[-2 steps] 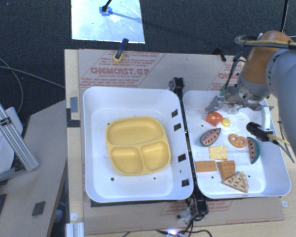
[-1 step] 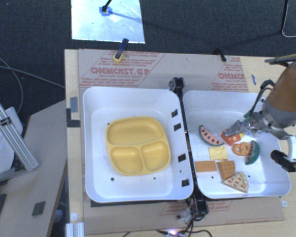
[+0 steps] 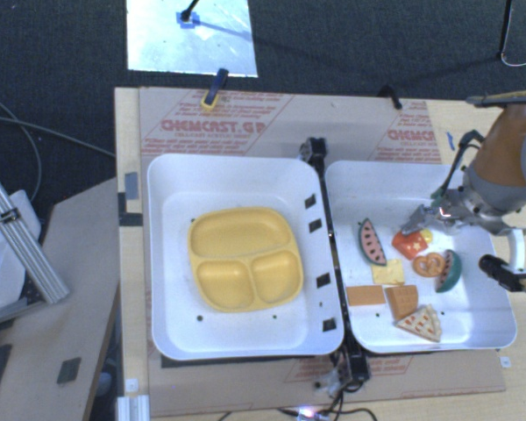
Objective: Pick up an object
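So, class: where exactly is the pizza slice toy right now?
The pizza slice lies in the right bin, near its front edge, just below the orange block.

We see bright, even overhead light. Both white bins (image 3: pixel 237 169) run near blown-out, their floors almost featureless. Shadows are soft and short: a faint one under the yellow tray (image 3: pixel 244 257) and along the bin walls. There is strong glare off the shiny sheet (image 3: pixel 191 24) past the desk's far edge, washed to white-blue. The dark carpet (image 3: pixel 53 42) shows grain and noise. Focus is fair at centre; the toy food (image 3: pixel 403 270) is soft-edged and its small detail is lost. The arm (image 3: pixel 508 160) at the right looks slightly smeared.
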Robot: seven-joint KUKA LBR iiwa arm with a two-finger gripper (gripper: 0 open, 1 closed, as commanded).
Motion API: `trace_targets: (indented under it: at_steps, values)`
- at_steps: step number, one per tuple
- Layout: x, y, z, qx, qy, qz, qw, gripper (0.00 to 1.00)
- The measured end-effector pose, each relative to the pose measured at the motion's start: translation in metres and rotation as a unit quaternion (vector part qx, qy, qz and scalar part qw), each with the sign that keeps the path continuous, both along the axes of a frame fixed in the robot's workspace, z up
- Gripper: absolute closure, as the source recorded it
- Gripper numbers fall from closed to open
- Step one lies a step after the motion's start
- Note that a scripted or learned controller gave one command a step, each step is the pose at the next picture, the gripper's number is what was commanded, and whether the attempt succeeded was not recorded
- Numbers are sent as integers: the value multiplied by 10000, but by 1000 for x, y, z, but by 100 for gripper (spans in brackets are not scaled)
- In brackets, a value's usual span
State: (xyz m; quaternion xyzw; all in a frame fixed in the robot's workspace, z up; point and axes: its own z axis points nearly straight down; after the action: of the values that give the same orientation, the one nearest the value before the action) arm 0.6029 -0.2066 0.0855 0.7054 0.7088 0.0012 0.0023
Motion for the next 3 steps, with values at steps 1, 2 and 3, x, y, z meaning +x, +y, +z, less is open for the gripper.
trace_targets:
  at_steps: [1, 2, 3]
  values:
    - [2, 0, 14, -10, -38, 6, 10000, 100]
    - [1, 0, 13, -8, -30, 2, 10000, 0]
    - [60, 1, 0, -4, -16, 10, 10000, 0]
